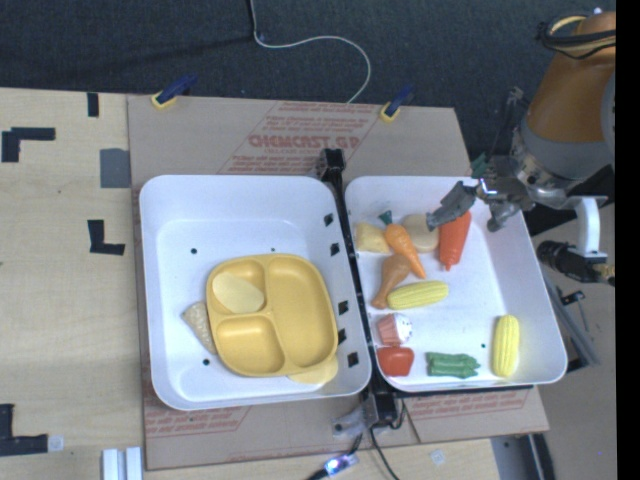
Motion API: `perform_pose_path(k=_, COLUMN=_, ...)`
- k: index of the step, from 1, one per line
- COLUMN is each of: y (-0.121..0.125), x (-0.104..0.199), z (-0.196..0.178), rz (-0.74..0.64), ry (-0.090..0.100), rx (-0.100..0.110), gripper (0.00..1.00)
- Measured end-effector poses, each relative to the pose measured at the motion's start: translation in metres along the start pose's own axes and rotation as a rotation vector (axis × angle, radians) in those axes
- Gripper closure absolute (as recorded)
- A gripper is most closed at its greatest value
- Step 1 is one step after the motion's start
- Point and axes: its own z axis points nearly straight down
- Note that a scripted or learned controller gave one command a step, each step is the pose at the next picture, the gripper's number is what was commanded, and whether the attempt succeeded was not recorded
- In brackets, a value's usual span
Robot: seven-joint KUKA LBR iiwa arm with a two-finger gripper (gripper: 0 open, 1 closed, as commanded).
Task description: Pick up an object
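Tool [472, 206] fingers spread, empty, just above red pepper [453, 239]

Bench, cardboard and two white bins

A pale wooden bench [60, 308] carries black tape marks [27, 142] on its left part. A printed cardboard sheet [290, 140] lies on it, held at the far edge by two blue-and-yellow clamps [172, 91], one near each corner. The left bin [150, 268] and right bin [538, 303] sit side by side on the cardboard, touching, with a black clip [332, 162] at their far joint. A white cable [335, 43] loops over the dark floor [120, 18] beyond.
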Motion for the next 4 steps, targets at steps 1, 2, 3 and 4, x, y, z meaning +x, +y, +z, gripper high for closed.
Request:
perform_pose_path(k=1, y=0.002, x=0.000, z=-0.006, rz=-0.003, ry=-0.002, rx=-0.012, gripper=0.00)
perform_pose_path(k=2, y=0.001, x=-0.002, z=0.037, rz=-0.003, ry=-0.002, rx=-0.007, gripper=0.00)
perform_pose_path(k=3, y=-0.003, x=0.003, z=0.101, rz=-0.003, ry=-0.001, rx=-0.005, gripper=0.00)
perform_pose_path(k=4, y=-0.002, x=0.013, z=0.161, rz=-0.003, ry=-0.001, rx=-0.005, gripper=0.00)
